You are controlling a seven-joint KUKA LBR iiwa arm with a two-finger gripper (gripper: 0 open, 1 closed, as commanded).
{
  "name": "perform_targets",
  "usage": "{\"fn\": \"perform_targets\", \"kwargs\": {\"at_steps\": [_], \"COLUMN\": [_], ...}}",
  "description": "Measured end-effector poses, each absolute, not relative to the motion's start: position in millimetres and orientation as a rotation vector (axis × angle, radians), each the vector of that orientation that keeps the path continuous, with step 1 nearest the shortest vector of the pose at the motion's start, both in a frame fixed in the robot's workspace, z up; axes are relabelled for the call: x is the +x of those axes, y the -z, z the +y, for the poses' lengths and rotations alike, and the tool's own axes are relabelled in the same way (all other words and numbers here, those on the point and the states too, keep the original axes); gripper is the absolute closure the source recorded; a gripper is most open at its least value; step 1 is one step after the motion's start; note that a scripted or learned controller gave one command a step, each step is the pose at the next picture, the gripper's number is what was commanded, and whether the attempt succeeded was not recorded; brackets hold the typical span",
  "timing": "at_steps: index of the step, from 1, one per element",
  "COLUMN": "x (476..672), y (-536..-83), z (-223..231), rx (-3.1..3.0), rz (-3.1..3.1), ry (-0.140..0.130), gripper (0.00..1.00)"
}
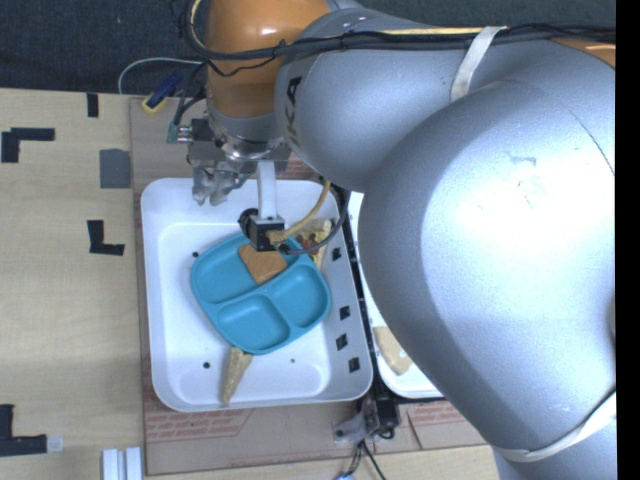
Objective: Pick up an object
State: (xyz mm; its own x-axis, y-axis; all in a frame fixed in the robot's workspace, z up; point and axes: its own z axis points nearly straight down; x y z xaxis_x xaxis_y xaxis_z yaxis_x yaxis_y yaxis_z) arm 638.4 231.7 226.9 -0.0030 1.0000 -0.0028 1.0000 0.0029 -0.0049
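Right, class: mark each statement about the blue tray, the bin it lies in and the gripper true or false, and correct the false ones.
1. The blue tray lies in the left-hand bin. True.
2. The tray has one undivided well. False: ridges split it into several compartments.
3. A tan cone lies at the tray's near edge. True.
4. The brown piece lies outside the bin. False: it rests on the tray.
5. The gripper hangs over the tan cone. False: it is at the far end of the bin, beyond the tray.
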Motion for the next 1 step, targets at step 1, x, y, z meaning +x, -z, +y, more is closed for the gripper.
{"fn": "perform_targets", "kwargs": {"at_steps": [1], "x": [614.0], "y": [-186.0], "z": [220.2], "rx": [-2.218], "rz": [-2.222], "ry": [-0.011], "gripper": [1.0]}}
